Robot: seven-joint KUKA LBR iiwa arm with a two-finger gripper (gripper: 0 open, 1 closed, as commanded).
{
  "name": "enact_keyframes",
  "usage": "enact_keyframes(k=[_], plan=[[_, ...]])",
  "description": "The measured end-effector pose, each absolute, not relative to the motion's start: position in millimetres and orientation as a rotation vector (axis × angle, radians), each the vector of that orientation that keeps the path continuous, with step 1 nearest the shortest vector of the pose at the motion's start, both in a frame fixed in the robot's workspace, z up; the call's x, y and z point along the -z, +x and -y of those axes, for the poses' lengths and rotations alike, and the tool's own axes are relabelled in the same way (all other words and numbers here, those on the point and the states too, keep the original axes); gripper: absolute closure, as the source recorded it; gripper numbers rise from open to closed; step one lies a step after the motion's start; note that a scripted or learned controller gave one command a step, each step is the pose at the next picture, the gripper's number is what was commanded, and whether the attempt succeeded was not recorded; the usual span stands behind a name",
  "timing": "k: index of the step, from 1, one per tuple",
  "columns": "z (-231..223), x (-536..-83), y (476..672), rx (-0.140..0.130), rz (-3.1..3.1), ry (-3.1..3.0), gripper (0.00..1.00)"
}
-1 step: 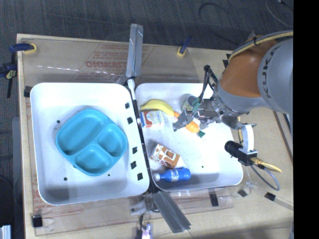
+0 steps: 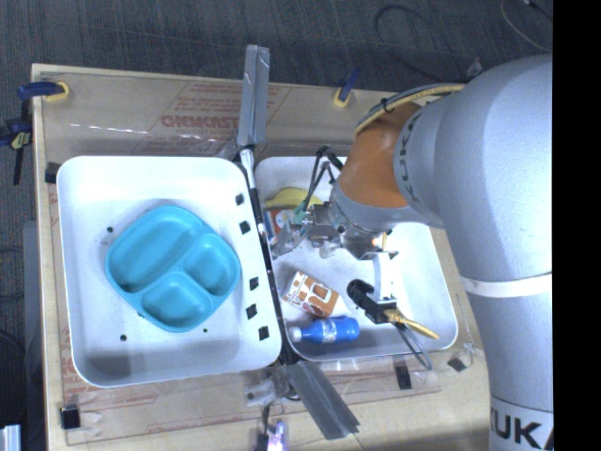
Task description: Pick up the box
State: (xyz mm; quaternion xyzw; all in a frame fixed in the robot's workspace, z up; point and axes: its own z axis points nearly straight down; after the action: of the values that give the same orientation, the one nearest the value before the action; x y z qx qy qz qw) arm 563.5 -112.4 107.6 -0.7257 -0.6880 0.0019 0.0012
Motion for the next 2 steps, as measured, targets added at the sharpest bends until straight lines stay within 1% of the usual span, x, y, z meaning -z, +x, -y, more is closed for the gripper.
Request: enact_keyframes(k=[1, 2], plan=[[106, -98, 531.3, 0.0, 2.204, -2.277, 0.0], [128, -92, 573.6, -0.002, 2.228, -2.212, 0.0]])
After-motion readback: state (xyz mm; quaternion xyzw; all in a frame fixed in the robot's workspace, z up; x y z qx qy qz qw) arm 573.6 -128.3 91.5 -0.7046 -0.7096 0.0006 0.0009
